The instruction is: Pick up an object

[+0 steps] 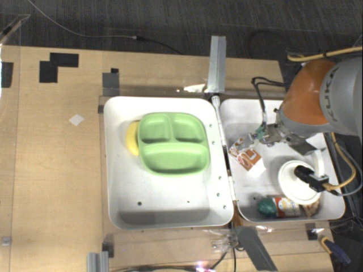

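The claw (265,134) hangs over the right bin (244,115), near a packet (245,154). Its grip cannot be told. A green tray (172,142) lies in the left bin (164,203).

left white bin (122,208) | green three-compartment plastic tray (172,141) blocks far half, yellow object (132,139) touching tray's left edge | floor nearer than tray open for approach
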Controlling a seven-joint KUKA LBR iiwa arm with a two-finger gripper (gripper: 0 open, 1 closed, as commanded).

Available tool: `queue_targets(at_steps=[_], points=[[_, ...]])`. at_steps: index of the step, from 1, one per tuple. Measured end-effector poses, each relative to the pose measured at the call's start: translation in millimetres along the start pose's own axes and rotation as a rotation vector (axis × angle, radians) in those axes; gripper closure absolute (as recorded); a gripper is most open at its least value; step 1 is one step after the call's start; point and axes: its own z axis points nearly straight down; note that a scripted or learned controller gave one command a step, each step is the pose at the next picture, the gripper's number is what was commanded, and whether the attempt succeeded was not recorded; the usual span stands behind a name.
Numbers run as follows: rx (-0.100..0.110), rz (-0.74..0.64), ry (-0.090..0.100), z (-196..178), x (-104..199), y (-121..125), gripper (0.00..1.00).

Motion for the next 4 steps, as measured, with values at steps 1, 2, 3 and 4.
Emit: queue_targets(at_steps=[1, 2, 3, 4], points=[[-0.007, -0.005, 0.006, -14.2, 3.0, 4.7, 1.0], [-0.007, -0.004, 0.005, -14.3, 2.4, 4.5, 0.0], [0.001, -0.084, 0.012, 2.0, -0.4, 9.1, 0.0], [-0.013, -0.087, 0.011, -13.1, 0.8, 14.8, 1.0]])
